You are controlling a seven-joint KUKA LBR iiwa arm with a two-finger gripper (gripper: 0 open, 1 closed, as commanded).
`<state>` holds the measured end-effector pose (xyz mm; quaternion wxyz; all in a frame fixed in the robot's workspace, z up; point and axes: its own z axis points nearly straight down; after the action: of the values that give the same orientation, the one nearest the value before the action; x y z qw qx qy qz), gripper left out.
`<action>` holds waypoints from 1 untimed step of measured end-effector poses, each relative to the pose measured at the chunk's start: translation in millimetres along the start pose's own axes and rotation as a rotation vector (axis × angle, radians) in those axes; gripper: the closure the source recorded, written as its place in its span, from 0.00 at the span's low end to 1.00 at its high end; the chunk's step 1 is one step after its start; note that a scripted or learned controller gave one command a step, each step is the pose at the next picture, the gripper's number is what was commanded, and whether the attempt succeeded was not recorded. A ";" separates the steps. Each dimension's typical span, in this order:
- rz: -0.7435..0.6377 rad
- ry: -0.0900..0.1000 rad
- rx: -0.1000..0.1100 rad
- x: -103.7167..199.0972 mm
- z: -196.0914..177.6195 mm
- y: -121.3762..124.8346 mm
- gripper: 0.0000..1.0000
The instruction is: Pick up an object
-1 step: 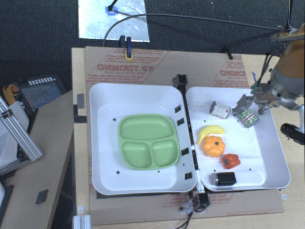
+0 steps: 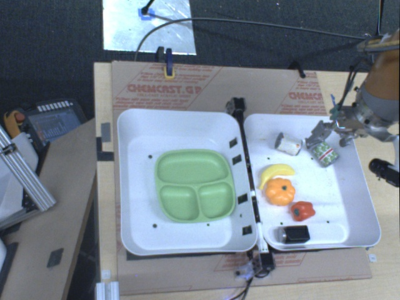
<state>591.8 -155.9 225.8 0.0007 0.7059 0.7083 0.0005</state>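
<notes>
A small can with a green and white speckled label (image 2: 324,154) lies in the far right part of the right-hand white bin (image 2: 359,186). The end effector (image 2: 329,132) hangs directly over it, at the tip of a grey arm with an orange band (image 2: 382,80) that reaches in from the right. Whether its fingers are parted or clenched cannot be told, and no object is seen between them.

To the left of the can lies a small white cylinder (image 2: 289,144) on its side. Nearer the viewer are a yellow banana (image 2: 275,172), an orange toy pumpkin (image 2: 280,192) touching the banana, a red pepper (image 2: 303,210) and a small black block (image 2: 295,234) at the near edge.

From here the can could roll or slide away if the fingers close off-centre, since it lies tilted on a smooth bin floor. It also sits near the bin's right wall, so a finger could catch that wall.

The left-hand white bin (image 2: 134,167) holds a green divided plate (image 2: 194,185) with three compartments. Both bins rest on a brown printed sheet on a pale tabletop (image 2: 75,167). Beyond lies dark carpet (image 2: 50,36) with a shiny metal plate (image 2: 149,16) and trailing cables (image 2: 250,24).
</notes>
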 end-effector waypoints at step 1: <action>-0.002 0.001 0.003 9.6 47.3 1.2 0.00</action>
<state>593.0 -146.3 178.5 -0.0006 0.7051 0.7091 -0.0002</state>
